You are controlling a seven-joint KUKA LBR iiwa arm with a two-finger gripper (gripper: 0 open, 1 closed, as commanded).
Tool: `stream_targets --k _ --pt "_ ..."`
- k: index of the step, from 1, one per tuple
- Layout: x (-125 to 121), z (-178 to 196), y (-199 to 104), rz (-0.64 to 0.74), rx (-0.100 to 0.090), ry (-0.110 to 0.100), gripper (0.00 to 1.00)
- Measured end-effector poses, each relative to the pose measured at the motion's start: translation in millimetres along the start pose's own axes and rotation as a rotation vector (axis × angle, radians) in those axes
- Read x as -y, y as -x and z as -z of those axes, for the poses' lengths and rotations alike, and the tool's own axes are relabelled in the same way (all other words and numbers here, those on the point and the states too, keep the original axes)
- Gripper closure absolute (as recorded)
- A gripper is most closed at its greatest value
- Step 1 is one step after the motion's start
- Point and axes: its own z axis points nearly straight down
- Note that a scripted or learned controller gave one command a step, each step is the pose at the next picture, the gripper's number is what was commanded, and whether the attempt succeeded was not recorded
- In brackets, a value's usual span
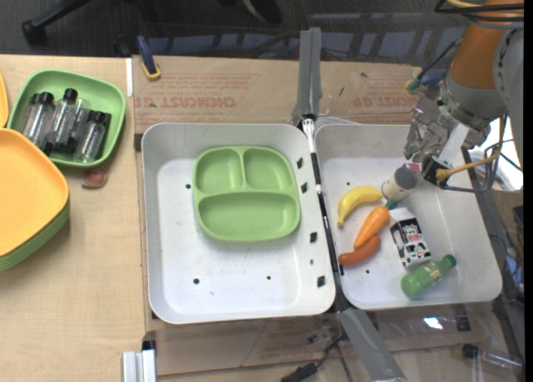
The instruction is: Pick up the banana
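Note:
The yellow banana (358, 203) lies in the right bin (475, 289), near its left wall, curved with one end toward the bin's middle. My gripper (421, 154) hangs over the bin's upper right part, to the right of the banana and above it, apart from it. Just below the gripper lies a small bottle with a grey cap (400, 182), close to the banana's right end. Nothing shows in the gripper.
An orange carrot (372, 226) and a red-orange piece (360, 253) lie just below the banana. A small printed box (409, 240) and a green bottle (426, 276) lie further right. The left bin (166, 289) bears a green divided plate (246, 193).

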Motion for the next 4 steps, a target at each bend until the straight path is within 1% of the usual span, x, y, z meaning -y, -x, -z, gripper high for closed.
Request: stream_targets --k 1,2,3,4 --pt "-49.3 -26.7 14.0 -0.444 0.000 -0.001 1.00" --pt "-54.6 7.9 63.3 -0.243 -0.002 0.001 1.00" --pt "-0.4 -103.8 83.8 -0.377 -0.002 -0.001 1.00" --pt "0.8 -103.7 60.7 -0.619 -0.002 -0.001 1.00"
